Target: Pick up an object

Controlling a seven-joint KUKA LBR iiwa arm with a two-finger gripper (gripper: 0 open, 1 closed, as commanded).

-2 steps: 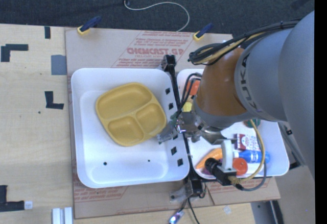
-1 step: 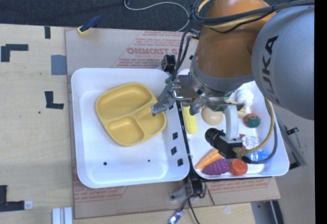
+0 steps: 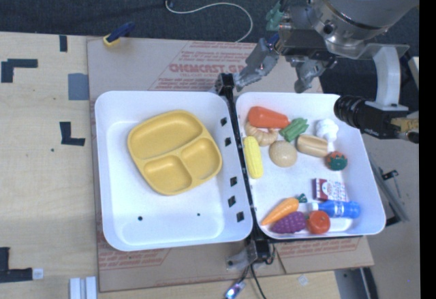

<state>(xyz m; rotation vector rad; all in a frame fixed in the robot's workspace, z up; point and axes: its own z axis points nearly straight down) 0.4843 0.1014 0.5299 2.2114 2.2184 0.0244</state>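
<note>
The gripper hangs spread, holding nothing, above the right bin of toys. The corn cob looks light, rigid and slick; a grasp across its middle seems safest.

Left bin: yellow divided plate.
Right bin: red pepper, corn cob, carrot, purple grapes, blue bottle, further toy foods.
Gripper: above the bins' far edge, fingers spread, nothing between them.
Bench: cardboard sheet under both bins.
</note>
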